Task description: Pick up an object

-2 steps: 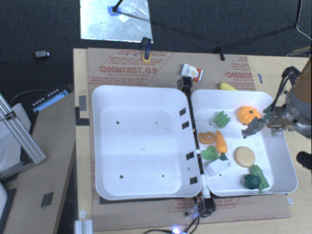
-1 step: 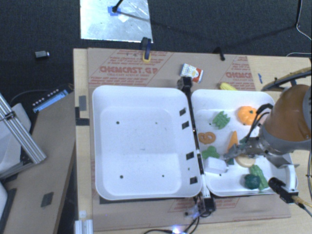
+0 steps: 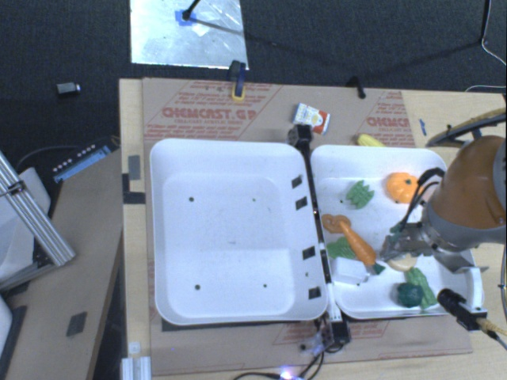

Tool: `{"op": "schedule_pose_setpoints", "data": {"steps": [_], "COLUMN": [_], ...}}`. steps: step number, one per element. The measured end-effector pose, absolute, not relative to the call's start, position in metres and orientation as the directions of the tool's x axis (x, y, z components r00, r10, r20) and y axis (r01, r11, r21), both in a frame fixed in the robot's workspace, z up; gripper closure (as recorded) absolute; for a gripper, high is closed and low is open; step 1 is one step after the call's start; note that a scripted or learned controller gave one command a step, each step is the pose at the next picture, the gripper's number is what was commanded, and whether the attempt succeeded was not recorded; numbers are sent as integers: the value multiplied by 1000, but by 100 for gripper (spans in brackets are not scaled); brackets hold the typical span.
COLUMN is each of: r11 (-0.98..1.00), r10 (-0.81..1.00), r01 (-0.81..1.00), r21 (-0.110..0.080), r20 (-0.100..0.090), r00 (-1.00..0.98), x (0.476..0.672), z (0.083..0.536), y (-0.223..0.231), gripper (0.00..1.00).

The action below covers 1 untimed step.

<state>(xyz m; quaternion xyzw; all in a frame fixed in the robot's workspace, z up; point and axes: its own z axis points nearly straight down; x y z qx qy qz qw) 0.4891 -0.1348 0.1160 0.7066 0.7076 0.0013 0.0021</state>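
The arm's gripper (image 3: 398, 248) hangs low over the right bin (image 3: 337, 169), near that bin's middle, just right of a toy carrot (image 3: 358, 244) that lies slantwise with its paler stem end toward the far left. Whether the gripper is released or clenched cannot be told here, since the wrist hides the tip. Other candidates sit close by: a pale green leafy piece (image 3: 361, 193) and an orange round fruit (image 3: 402, 187) toward the far side, a dark green broccoli-like toy (image 3: 413, 293) at the near right, and a flat green piece (image 3: 341, 249) touching the carrot. These look like moulded plastic play food, so probably light, stiff, smooth and apt to slip. The carrot seems best taken across its narrow width at mid-length; the round fruit would likely roll away.
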Motion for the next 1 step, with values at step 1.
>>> {"op": "schedule_pose_setpoints", "data": {"steps": [1], "r11": [7], "r10": [1000], "r01": [1000], "r21": [3], "r20": [0], "r00": [-7], "x": [515], "z": [114], "y": [-102], "gripper": [100]}}
